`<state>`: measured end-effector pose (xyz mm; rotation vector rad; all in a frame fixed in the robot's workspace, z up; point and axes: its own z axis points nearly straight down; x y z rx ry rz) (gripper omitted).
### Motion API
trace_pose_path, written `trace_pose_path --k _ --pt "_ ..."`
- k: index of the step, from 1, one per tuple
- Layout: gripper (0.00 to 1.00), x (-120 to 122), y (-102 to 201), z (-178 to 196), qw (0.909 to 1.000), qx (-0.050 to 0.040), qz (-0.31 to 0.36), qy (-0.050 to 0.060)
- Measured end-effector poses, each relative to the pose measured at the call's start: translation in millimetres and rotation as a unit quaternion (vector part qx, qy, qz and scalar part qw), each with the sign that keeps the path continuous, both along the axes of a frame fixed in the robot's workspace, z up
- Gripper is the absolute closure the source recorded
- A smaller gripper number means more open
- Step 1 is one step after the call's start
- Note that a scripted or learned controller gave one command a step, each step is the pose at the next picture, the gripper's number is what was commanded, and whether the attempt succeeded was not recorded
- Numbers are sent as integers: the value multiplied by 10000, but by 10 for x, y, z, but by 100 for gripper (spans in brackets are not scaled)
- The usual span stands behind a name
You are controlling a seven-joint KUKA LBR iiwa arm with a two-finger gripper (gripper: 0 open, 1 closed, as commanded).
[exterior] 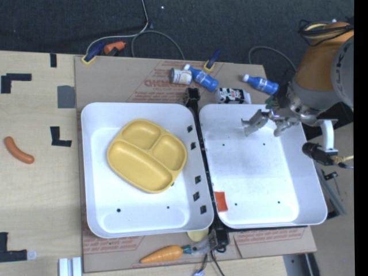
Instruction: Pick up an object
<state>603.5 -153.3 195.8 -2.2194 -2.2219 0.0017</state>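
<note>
The tool (264,125) is hovering at upper right of the frame over the right bin (287,211), fingers spread apart, gripping nothing. A yellow plate (147,155) is lying in the left bin (98,211).

Fixed overhead view, slanted down

A pale wooden bench (34,206) carries a sheet of brown cardboard (138,79), and on that sheet the left white bin (95,211) and the right white bin (310,211) sit side by side, touching along their inner walls. Directly on the bare wood at the far left lies a toy sausage (18,150) (reddish orange). A toy carrot (163,254) rests on the cardboard just in front of the bins, and behind them lie two blue bottles (204,79) (261,84).
</note>
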Motion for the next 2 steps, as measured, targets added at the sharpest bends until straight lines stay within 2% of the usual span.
trace_pose_path --k 1,2 --pt "0 -322 354 -1152 10000 -16 2 -21" --pt "0 272 390 -1096 10000 -6 8 -27"
